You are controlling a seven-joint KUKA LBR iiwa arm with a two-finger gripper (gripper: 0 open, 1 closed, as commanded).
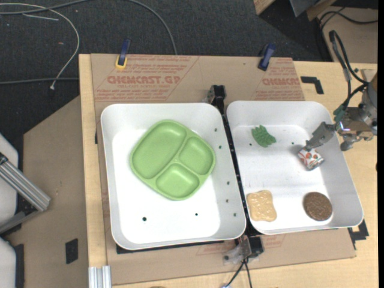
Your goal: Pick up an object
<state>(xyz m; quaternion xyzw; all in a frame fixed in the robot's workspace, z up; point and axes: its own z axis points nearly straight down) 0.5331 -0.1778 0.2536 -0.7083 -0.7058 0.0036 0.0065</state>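
Observation:
The right bin (pixel 282 116) holds a small white and red can-like object (pixel 311 158) near its right wall. A green leafy piece (pixel 262 135) lies toward the bin's back. A tan cracker-shaped piece (pixel 261 206) and a round brown disc (pixel 317 206) lie along its front. My gripper (pixel 318 140) comes in over the bin's right rim, its tip just above and behind the white and red object. I cannot make out whether it touches that object.
A green three-compartment plate (pixel 173 159) lies in the left bin (pixel 120 209). Blue clamps (pixel 123 51) (pixel 266 56) hold the cardboard base at the back. Cables trail over the dark floor behind the bench.

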